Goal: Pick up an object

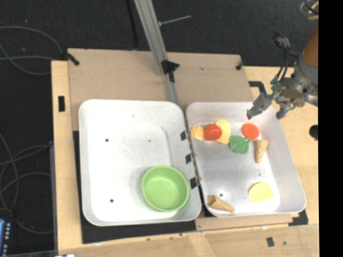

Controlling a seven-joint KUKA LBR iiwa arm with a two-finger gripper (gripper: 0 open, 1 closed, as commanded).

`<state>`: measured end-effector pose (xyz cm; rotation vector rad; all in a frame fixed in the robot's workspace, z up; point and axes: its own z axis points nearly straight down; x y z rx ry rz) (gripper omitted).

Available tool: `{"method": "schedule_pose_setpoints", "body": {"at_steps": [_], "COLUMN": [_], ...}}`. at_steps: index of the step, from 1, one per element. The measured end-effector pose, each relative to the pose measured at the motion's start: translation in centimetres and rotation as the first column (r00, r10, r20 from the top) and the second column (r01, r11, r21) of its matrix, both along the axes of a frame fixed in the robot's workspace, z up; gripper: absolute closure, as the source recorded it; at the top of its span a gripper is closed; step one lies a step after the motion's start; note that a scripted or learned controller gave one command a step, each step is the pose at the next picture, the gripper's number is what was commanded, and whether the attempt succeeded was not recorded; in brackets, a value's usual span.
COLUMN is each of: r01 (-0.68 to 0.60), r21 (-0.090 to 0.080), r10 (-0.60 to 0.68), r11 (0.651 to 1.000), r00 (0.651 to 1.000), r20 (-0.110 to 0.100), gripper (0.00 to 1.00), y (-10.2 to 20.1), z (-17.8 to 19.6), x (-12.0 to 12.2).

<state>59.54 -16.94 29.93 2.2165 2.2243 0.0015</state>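
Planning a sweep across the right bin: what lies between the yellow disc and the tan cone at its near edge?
Bare white bin floor separates the yellow disc from the tan cone in the camera view.

Tan bench; dark floor (cables).

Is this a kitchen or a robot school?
Probably a robot lab, not a kitchen. A robot gripper hangs over two white bins on a plain wooden bench. The food looks like toys, such as a green bowl, and loose cables lie on the dark floor.
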Motion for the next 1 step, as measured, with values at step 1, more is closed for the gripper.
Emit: {"method": "schedule_pose_setpoints", "body": {"at_steps": [1], "r01": [0.000], "r21": [0.000], "r10": [0.000], "r11": [1.000], "r00": [1.000], "r20": [0.000], "gripper": [0.00], "y": [0.00], "z": [0.00], "x": [0.00]}}
